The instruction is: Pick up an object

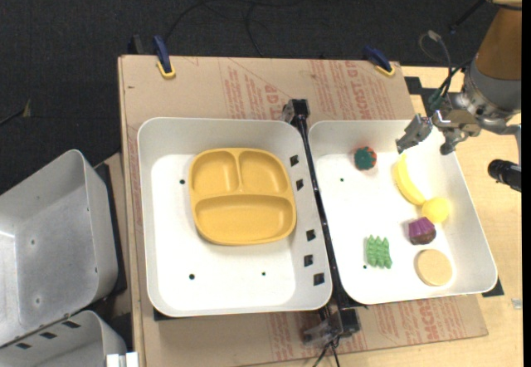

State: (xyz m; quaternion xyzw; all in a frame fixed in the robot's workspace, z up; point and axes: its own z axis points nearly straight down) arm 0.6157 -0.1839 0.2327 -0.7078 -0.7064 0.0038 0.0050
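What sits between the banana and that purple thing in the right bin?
In the camera view, a small yellow ball lies between the banana and the purple piece, close to both.

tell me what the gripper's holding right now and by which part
Nothing. The gripper hangs open over the right bin's far corner, just above the banana, with no object between its fingers.

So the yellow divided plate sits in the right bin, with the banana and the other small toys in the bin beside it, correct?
Not quite. The camera view shows the yellow divided plate in the left bin, not the right. The banana and the other small toys lie in the bin beside it, the right bin, as you said.
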